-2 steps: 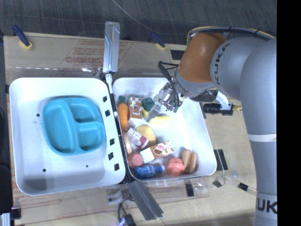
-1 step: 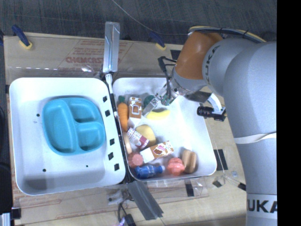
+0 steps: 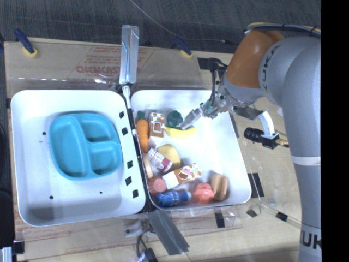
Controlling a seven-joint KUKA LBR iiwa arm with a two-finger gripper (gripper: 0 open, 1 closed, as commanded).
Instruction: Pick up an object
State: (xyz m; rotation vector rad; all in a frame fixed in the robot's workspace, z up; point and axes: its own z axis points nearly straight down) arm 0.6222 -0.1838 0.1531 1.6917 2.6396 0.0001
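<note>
My gripper (image 3: 187, 122) reaches in from the right over the right bin (image 3: 229, 146), its tips just above a yellow banana (image 3: 180, 131) near the bin's upper middle. A dark green round item (image 3: 174, 117) lies just left of the tips. Further left are an orange carrot (image 3: 142, 134) and a small brown-and-white carton (image 3: 157, 124). Lower in the bin lie a yellow lemon-like fruit (image 3: 170, 155), a small boxed snack (image 3: 184, 175), a blue bottle (image 3: 173, 197), a pink item (image 3: 203, 192) and a brown bread roll (image 3: 219, 185).
The left bin (image 3: 27, 162) holds a blue divided tray (image 3: 86, 144). A metal bar (image 3: 128, 53) stands at the divider between the bins. The arm's grey body (image 3: 294, 64) hangs over the right bin's far right corner.
</note>
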